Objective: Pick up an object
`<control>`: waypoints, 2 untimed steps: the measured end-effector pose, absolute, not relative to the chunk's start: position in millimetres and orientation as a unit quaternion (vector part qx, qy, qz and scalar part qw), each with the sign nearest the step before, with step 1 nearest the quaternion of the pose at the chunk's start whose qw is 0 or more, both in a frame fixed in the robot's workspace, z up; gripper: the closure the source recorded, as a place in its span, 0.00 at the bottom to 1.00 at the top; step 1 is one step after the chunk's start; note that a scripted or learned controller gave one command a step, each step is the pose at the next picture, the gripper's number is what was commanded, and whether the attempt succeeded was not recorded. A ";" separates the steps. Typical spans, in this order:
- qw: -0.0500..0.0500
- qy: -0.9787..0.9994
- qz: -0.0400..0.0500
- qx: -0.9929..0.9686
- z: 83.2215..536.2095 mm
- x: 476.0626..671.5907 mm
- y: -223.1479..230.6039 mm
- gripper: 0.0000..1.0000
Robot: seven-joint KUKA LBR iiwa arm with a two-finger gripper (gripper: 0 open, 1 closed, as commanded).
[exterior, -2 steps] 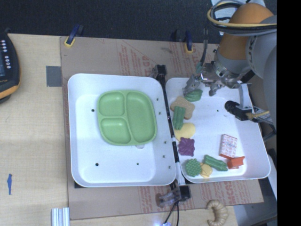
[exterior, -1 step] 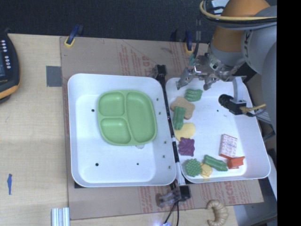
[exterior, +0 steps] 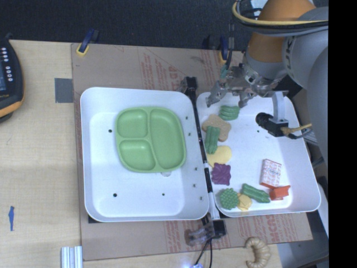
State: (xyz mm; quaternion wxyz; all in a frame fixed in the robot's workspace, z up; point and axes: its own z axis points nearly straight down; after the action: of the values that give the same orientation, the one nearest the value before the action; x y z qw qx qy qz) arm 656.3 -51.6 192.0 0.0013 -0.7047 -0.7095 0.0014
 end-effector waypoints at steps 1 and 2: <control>0.005 -0.708 0.004 -0.706 210.4 546.4 -23.6 0.00; -0.001 -0.707 0.000 -0.707 191.4 609.9 -67.7 0.00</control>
State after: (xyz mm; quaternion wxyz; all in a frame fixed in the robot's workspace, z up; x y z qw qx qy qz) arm 609.9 -67.7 191.4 -0.0012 -0.7070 -0.7073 0.0002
